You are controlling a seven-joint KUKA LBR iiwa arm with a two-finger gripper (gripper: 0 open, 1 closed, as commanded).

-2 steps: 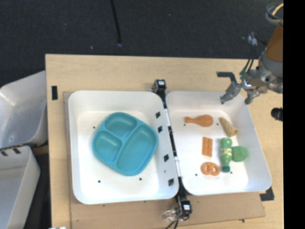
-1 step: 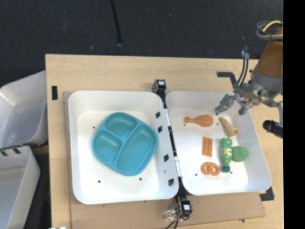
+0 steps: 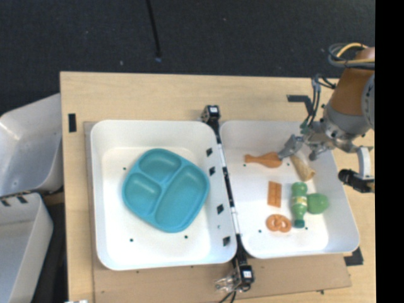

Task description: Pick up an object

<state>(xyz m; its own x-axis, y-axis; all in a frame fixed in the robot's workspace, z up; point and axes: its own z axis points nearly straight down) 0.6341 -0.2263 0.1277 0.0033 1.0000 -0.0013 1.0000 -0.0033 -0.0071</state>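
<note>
Even overhead light, fairly bright. White bins [image 3: 104, 245] near blown out, little surface detail. Soft faint shadows. Floor toward 12 o'clock dark and grainy. Overall soft focus, arm [image 3: 349, 100] at 3 o'clock slightly blurred.

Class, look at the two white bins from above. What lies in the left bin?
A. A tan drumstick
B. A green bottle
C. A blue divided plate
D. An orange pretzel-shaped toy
C: the blue divided plate lies alone in the left bin, while the small food toys, such as the green bottle, lie in the right bin.
</note>
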